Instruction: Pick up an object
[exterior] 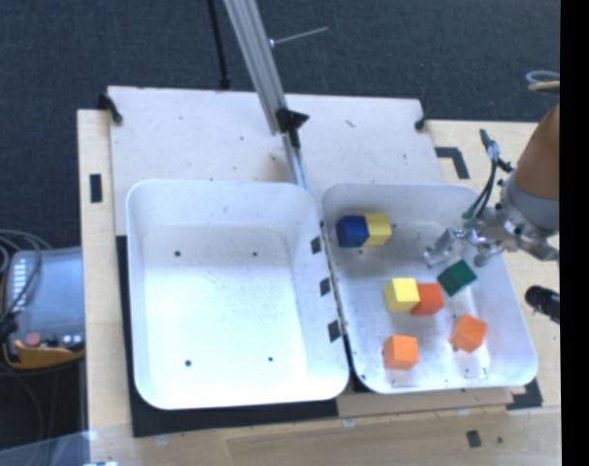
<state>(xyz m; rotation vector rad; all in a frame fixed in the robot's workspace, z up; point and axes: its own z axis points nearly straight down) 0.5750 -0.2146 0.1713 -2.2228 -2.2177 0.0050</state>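
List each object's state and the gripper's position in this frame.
gripper: low over the right bin, beside the green block
green block: tilted
blue block: touching a yellow block
second yellow block: touching an orange block
two orange blocks: lying apart

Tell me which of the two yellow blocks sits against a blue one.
The yellow block at the far end of the right bin; it touches the blue block. The other yellow block lies mid-bin, against an orange block.
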